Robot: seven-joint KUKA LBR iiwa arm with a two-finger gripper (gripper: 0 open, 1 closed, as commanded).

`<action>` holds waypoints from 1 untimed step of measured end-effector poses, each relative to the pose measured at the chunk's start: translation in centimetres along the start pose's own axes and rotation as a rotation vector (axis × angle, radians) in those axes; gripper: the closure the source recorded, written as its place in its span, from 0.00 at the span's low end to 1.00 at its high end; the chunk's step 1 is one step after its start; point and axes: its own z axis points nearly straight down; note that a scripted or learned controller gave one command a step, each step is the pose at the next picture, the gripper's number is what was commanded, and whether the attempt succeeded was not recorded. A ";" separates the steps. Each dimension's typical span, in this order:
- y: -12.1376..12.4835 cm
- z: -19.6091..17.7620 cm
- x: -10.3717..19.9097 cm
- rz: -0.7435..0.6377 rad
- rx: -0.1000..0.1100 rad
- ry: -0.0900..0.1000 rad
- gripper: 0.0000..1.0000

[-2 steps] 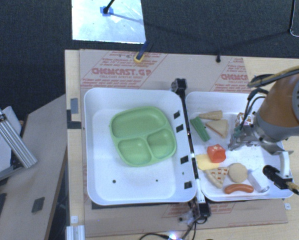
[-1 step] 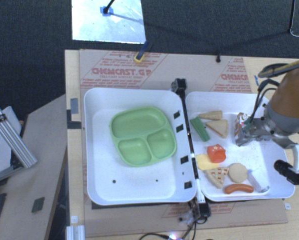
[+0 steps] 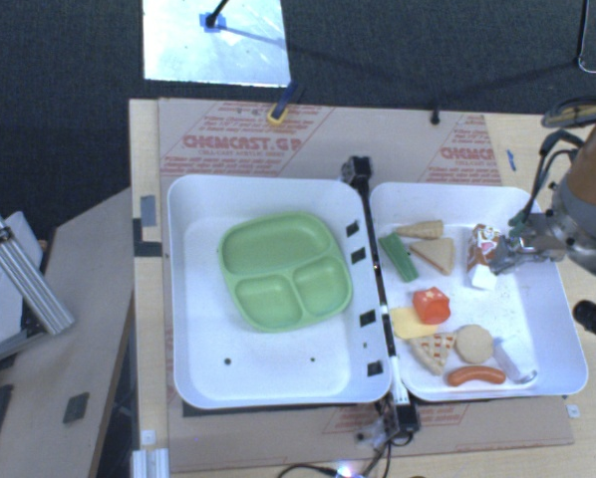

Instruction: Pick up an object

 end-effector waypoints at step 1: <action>0.1 -0.2 0.0 0.000 0.004 0.001 1.00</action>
